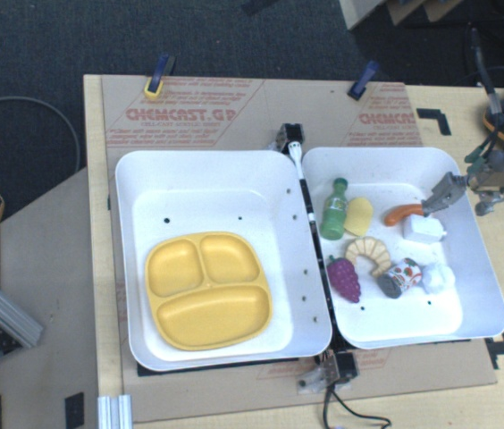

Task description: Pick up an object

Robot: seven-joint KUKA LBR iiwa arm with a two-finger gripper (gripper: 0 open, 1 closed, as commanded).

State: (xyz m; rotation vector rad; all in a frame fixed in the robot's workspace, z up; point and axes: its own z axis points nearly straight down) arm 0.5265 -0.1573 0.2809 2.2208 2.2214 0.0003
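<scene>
Carrot (402,212) just left of jaws (440,197), R bin (475,266).

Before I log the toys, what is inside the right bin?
Right bin holds a green bottle, lemon, croissant, purple grapes, orange carrot, white block, small can. Anything beneath them is hidden.

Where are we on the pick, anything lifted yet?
Nothing looks lifted: the green bottle, grapes and the other items lie in the right bin. The gripper hovers by the orange carrot. Grasping and lifting remain.
</scene>
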